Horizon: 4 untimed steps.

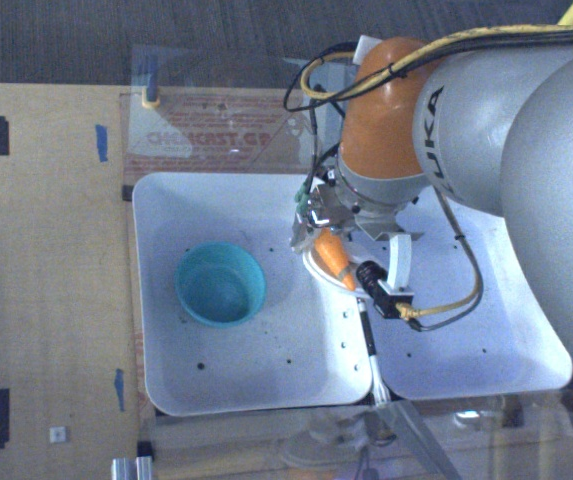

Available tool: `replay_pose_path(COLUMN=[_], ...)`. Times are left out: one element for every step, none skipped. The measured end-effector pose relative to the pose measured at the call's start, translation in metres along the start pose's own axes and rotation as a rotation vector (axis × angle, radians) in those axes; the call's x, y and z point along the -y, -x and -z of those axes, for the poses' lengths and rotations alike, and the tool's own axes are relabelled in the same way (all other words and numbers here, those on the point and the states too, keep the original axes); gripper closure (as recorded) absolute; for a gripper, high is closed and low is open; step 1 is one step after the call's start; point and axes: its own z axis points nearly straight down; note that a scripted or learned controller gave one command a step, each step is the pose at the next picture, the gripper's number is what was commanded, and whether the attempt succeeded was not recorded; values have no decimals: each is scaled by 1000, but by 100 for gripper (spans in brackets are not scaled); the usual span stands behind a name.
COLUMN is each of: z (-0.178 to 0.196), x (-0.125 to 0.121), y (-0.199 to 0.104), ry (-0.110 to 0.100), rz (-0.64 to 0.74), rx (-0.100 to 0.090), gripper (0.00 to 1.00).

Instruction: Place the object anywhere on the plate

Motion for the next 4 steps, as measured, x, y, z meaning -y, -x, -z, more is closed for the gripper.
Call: replay_pose_path(z=[-48, -35, -26, -24], x=[-3, 23, -31, -32], y=[-55, -116, -84, -84], ry=[-3, 1, 1, 4], rz=[212, 514, 740, 740], rx=[-1, -2, 0, 1], gripper=[100, 100, 100, 0])
